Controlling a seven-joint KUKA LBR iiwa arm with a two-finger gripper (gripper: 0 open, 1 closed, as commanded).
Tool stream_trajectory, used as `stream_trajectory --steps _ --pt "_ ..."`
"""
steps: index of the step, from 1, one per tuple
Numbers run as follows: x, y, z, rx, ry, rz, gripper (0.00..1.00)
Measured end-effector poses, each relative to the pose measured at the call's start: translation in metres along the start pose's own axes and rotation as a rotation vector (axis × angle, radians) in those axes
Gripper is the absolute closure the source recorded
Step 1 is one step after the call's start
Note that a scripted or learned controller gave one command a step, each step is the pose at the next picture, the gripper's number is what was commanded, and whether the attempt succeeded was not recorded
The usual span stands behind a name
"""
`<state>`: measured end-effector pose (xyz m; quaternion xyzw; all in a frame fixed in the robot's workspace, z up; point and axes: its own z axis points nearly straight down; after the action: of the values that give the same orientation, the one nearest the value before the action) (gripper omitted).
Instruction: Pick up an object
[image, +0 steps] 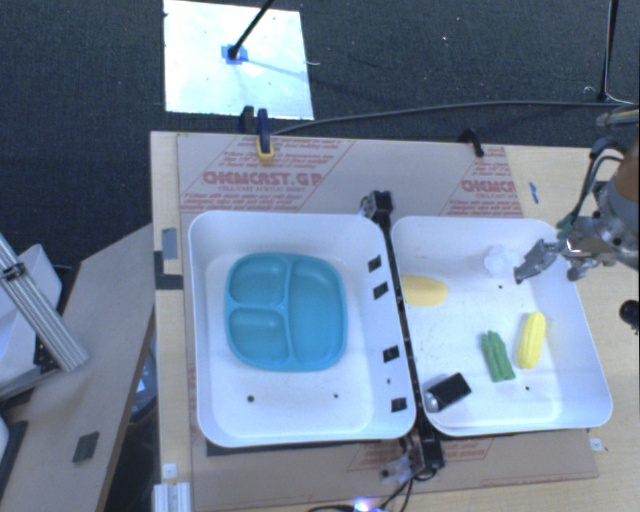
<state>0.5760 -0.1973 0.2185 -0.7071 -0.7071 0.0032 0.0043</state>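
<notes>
Blue plastic, a divided plate (287, 309) lies in the left bin (215, 240); in the right bin (590, 395) are a yellow lemon-like piece (424, 291), a black block (448, 390), a green piece (497, 356) and a yellow corn cob (532, 339). The corn cob looks light, stiff and a little slippery, its long axis running near to far, so I would take hold across its middle. The gripper (530, 264) hovers over the far right of this bin with nothing between its fingers, and I cannot tell if they are open or closed.
</notes>
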Motion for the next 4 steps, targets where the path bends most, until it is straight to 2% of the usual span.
stream_trajectory --steps 1,3,4 --pt "0.001 0.002 -0.008 -0.012 -0.002 -0.004 0.00" --pt "-0.003 0.013 0.098 -0.012 -0.002 -0.002 0.00" --pt "-0.003 0.014 0.134 -0.013 -0.002 -0.001 0.00"
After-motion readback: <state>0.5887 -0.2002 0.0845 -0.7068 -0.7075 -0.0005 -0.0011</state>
